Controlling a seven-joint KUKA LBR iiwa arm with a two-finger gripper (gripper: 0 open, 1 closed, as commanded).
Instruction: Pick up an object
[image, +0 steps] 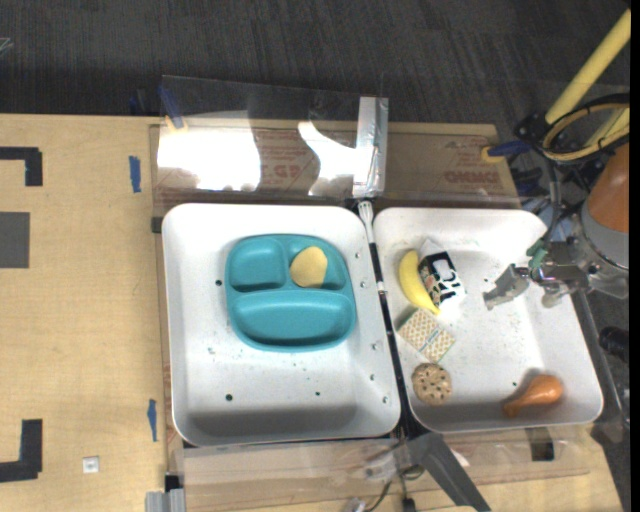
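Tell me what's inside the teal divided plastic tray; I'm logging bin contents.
The teal divided plastic tray holds one yellow rounded lemon-like object in its upper right compartment. What lies beneath that object is covered.

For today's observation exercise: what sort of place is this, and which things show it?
Probably a robotics lab bench for grasping trials: two white bins side by side, toy food such as a banana, and a robot pincer reaching in.

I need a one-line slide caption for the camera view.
Gripper over right bin near banana; teal tray in left bin.
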